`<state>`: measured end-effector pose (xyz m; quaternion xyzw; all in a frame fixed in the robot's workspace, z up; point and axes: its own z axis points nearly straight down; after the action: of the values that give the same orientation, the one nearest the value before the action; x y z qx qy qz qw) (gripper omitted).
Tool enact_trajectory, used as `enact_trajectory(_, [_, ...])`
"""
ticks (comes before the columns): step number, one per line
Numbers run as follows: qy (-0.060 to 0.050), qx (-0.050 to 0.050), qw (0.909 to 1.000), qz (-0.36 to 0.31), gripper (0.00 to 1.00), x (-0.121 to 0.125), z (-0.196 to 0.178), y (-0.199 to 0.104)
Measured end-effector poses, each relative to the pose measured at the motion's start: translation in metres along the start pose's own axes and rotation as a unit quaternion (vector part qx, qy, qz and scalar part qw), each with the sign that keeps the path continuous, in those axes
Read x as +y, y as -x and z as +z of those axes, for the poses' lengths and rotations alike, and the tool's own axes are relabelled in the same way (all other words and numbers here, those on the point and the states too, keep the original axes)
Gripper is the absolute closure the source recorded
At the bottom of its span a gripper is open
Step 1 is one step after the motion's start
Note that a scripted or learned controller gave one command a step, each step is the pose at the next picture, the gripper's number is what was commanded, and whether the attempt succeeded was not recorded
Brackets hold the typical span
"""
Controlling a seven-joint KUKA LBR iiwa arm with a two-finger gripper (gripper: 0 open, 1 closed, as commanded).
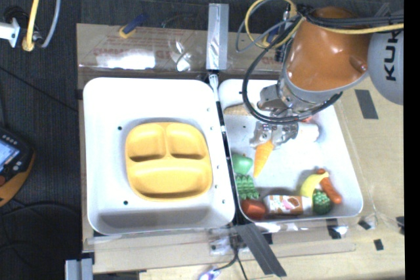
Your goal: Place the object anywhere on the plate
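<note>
A yellow three-part plate (168, 160) lies in the left bin (105, 101). Over the right bin (344, 160), my gripper (274, 136) points down below the orange wrist band. An orange carrot (262, 157) hangs with its thick end between the fingers and its tip aimed down-left, above the bin floor. The carrot sits right of the divider between the bins, apart from the plate.
Along the right bin's front lie a green pepper (242, 163), a green ridged piece (247, 187), a red tomato (254, 209), a small carton (286, 204), a banana (312, 183), broccoli (321, 202) and a sausage (331, 191). Cables loop above the wrist.
</note>
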<state>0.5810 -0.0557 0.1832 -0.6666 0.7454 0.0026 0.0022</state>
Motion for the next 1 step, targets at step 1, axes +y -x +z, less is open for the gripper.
enact_trajectory(1, [0.000,0.001,0.9995,-0.031,1.00,0.0180,0.0005,0.0809])
